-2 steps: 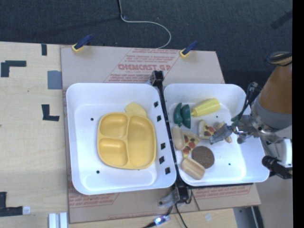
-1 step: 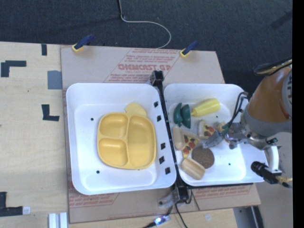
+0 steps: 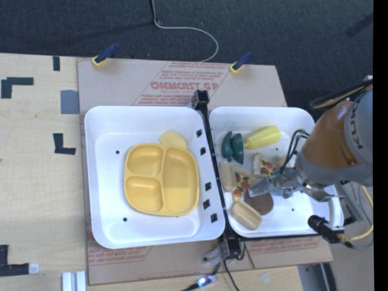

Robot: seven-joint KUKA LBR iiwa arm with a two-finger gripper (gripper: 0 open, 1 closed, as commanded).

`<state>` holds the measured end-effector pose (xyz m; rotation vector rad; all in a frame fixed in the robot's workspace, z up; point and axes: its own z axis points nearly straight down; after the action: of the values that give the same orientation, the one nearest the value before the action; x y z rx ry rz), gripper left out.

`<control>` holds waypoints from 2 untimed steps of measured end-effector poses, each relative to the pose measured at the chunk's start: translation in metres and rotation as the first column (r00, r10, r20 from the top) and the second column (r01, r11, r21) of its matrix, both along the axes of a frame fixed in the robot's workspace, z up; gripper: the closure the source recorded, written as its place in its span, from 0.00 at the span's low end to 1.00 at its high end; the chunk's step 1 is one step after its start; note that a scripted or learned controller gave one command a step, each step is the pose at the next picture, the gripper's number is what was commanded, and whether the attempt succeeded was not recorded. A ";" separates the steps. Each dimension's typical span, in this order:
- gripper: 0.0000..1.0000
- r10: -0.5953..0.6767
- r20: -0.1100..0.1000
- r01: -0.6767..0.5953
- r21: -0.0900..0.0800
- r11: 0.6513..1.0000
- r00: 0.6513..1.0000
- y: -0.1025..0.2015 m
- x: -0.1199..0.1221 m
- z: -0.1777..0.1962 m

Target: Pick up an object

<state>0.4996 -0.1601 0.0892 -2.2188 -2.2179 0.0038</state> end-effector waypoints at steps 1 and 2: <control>1.00 0.002 0.003 -0.002 0.002 1.000 1.000 0.001 0.001 0.014; 1.00 0.002 0.005 -0.002 -0.002 1.000 1.000 0.003 0.001 0.055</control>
<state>0.5010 -0.1572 0.1443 -2.2202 -2.2235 -0.0003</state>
